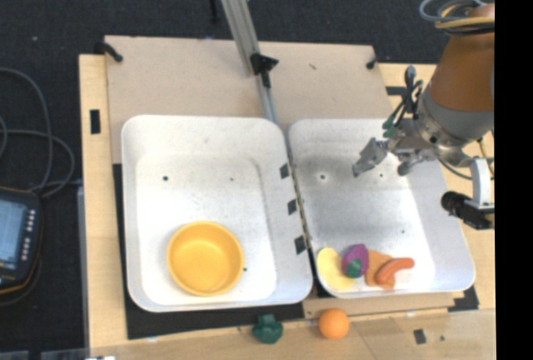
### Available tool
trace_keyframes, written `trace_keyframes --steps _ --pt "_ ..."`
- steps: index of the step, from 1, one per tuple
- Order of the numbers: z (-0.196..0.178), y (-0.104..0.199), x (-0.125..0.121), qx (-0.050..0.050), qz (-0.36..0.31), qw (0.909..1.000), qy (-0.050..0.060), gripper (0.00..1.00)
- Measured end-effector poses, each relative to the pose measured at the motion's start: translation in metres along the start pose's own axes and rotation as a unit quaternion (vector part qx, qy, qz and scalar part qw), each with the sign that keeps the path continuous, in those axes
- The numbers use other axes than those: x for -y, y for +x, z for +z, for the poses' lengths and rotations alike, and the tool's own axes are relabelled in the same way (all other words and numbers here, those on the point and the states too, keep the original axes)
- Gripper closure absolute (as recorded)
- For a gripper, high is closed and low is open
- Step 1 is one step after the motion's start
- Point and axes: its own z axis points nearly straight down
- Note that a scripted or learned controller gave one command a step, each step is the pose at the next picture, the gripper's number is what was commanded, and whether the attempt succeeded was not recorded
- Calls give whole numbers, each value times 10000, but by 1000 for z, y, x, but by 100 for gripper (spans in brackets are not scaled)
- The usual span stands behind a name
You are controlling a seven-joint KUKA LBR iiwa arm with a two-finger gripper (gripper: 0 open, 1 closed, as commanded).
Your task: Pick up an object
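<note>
Gripper (385, 160) hangs over the upper part of the right-hand shallow white bin (433, 267), fingers spread and empty. You will find the candidates, a purple toy (356, 254) and an orange carrot-like piece (390, 268), crowded into its near corner, well apart from the gripper.

Even, bright overhead light; soft shadows; slightly grainy focus.

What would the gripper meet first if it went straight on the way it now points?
The gripper points down and leftward over the right bin. Going on, it would likely meet that bin's bare white floor first, well short of the toy pile at the near edge. Depth is unclear from this view.
</note>
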Motion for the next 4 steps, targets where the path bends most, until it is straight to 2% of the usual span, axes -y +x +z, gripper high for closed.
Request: trace_keyframes --steps 1,2,4 --pt "0 0 0 -1 5 10000 0 0" --pt "60 3 -4 3 20 10000 33 0" --pt "144 2 -11 6 25 10000 4 0"
